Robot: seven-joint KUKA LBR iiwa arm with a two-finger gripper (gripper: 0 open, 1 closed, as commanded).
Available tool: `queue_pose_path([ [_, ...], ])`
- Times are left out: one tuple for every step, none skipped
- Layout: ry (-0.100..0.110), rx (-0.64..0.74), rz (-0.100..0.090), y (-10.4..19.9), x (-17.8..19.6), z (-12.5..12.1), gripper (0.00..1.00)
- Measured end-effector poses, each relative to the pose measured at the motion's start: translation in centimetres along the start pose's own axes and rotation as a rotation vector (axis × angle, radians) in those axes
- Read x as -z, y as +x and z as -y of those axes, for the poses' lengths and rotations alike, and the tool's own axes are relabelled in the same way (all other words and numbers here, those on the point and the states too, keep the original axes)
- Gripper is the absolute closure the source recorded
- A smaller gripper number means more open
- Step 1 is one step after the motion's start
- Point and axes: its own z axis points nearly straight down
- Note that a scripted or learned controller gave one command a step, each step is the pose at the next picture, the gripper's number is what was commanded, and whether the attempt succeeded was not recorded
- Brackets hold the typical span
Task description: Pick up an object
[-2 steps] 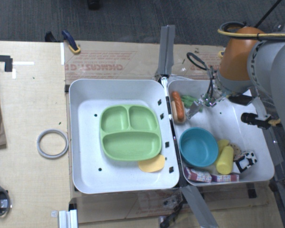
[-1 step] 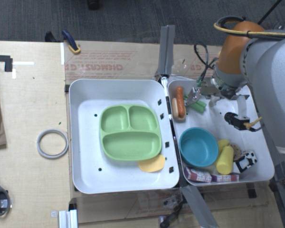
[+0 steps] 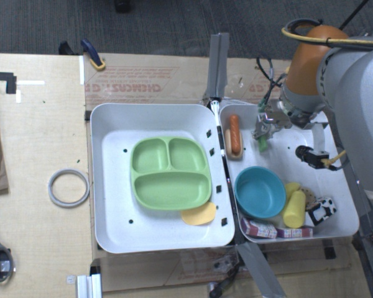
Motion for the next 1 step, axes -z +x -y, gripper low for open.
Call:
queue_pose_path([
  [-0.005, -0.164, -0.001, 2.34, 9.10, 3.78, 1.00],
])
